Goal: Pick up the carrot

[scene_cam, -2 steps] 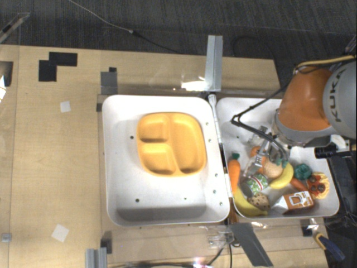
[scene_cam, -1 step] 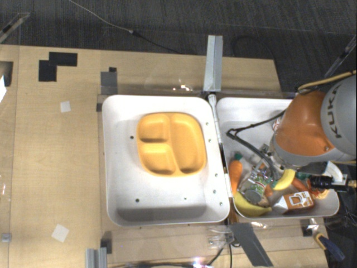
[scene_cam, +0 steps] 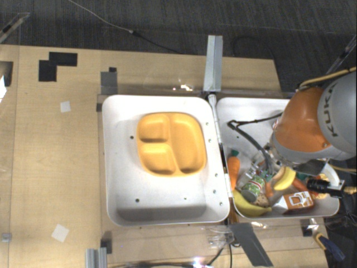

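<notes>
The carrot [scene_cam: 234, 168] lies in the right bin [scene_cam: 245, 106], hard against its left wall, tip pointing toward the near edge, with a banana [scene_cam: 250, 206] curled just below it and a green packet [scene_cam: 256, 186] beside it. The end effector [scene_cam: 266, 171] hangs low over the clutter just right of the carrot, but its state cannot be told from this slant, and nothing shows it gripping the carrot. By this evidence the pick is not yet made: closing on the carrot and lifting it clear remain, while the yellow tray [scene_cam: 170, 143] in the left bin [scene_cam: 120, 149] plays no part.
</notes>
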Robot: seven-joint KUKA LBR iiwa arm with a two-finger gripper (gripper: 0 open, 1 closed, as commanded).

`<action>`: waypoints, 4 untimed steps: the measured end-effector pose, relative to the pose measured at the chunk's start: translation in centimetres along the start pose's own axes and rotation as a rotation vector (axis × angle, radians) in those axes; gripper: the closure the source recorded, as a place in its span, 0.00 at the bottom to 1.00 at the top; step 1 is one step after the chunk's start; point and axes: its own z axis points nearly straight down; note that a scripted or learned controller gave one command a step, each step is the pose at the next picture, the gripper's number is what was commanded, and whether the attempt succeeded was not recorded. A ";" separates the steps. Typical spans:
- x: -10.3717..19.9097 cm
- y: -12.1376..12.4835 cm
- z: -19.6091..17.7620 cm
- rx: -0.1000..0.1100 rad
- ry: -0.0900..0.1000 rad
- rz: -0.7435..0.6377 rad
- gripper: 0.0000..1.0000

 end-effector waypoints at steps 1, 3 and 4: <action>-3.3 2.6 0.1 -0.001 -0.001 0.081 0.00; -7.3 5.5 0.3 0.001 0.000 0.348 0.00; -7.4 5.8 -1.1 -0.007 -0.007 0.339 1.00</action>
